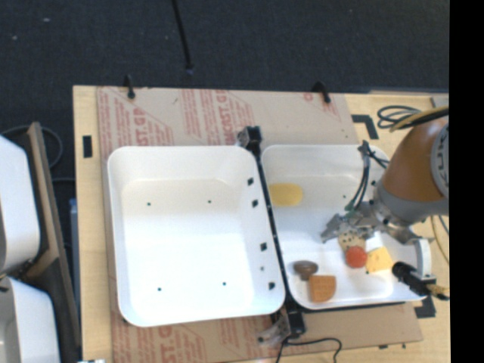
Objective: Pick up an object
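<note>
At the far left stands a white boxy unit (17,203) with a wooden edge, just off the bench. The bench top is covered by a sheet of brown cardboard (204,116) printed with faded red lettering, matte and flat. On it sits the left bin (128,203), a shallow white plastic tray with rounded corners and a smooth, faintly glossy floor dotted with a few small dark holes. A black clip strip (261,203) runs down the seam where it meets the right bin (318,161), of the same make.

In the right bin, a flat pale yellow oval piece (286,195) lies near the seam, well apart from the rest. Toward the near rim a small rounded grey-brown lump (305,268) sits just beside an orange blocky piece (322,287) with a soft, spongy look. Further right a speckled tan cube (348,240) lies directly under the gripper (349,228), with a red ball-like object (356,258) and a yellow wedge (380,259) close together just below it. The metal fingers are low over the cube, but I cannot tell whether they are spread or closed, nor whether anything is between them. Above them bulges the arm's orange band (416,161).
</note>
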Tool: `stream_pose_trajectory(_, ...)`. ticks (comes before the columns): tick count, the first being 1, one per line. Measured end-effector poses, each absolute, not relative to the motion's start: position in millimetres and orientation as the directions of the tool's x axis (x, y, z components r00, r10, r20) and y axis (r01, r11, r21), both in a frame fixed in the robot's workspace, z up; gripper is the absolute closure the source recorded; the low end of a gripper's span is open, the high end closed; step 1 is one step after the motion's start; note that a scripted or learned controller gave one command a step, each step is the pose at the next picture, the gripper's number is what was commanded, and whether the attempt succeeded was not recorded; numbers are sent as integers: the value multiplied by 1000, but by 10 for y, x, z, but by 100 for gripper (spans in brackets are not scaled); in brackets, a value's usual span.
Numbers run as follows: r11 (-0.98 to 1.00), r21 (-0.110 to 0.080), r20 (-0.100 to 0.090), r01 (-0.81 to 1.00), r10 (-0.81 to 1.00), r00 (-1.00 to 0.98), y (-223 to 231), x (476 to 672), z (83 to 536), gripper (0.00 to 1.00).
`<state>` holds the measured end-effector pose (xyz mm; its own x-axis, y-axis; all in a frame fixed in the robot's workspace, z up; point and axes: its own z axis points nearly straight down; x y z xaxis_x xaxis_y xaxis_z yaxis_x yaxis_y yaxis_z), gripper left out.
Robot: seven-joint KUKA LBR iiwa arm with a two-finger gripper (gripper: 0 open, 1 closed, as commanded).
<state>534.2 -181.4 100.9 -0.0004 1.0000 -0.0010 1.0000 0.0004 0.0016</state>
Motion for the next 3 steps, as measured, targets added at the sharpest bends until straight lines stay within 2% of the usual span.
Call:
stream_pose_trajectory(1, -1, 7, -3, 1000, 1000, 1, -2015, 5737, 1863, 0)
stream_pose_trajectory(2, 0, -7, 2, 1000, 1000, 0, -1834, 5486, 968, 0)
stream_pose_trajectory(3, -1, 0, -1, 1000, 1000, 1, -1891, 5318, 1008, 0)
